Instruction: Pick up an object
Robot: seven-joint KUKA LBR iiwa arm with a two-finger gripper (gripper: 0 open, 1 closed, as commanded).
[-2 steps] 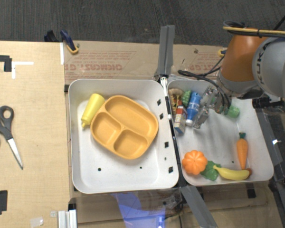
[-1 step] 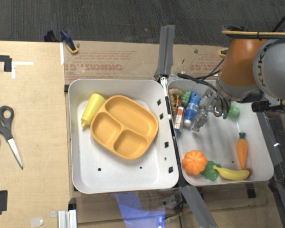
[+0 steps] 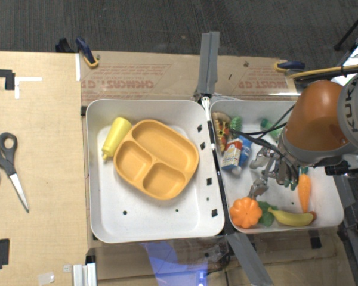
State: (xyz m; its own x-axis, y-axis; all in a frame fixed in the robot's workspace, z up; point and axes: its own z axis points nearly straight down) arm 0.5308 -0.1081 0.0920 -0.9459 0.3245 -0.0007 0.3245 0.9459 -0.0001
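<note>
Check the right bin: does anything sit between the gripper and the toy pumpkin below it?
Nothing visible does. The gripper hangs over bare white floor of the right bin, and the pumpkin lies just below-left of it in the picture. The banana and carrot lie off to the side.

two bins point(image 3: 95, 159), one tray point(image 3: 156, 158), one pumpkin point(image 3: 245, 213), one banana point(image 3: 293, 217), one carrot point(image 3: 304, 190)

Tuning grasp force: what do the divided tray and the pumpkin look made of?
Divided tray: looks like moulded plastic, matte orange-yellow, with even colour and rounded compartment edges. Pumpkin: probably toy plastic or rubber, smooth with a slight sheen; hard or soft cannot be told.
</note>
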